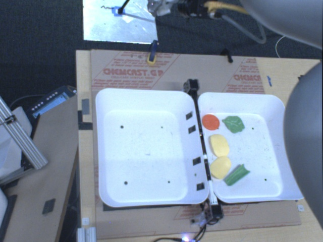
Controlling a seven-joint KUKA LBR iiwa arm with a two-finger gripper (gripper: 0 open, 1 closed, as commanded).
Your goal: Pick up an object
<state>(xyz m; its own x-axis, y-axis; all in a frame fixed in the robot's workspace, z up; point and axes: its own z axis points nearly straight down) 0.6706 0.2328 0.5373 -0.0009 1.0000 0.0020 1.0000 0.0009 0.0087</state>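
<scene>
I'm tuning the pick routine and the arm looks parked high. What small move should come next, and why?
Probably swing the gripper toward the right bin and stop above the orange disc. All five items lie in that bin, and the disc sits apart from the yellow pieces, so it looks like the cleanest first target.

Lab: bench (126,59) with bins (108,102)

The arm (303,150) is blurred and cut by the right edge, covering the right bin's (275,102) far rim. The gripper (164,1), perhaps, is cropped at top.
</scene>
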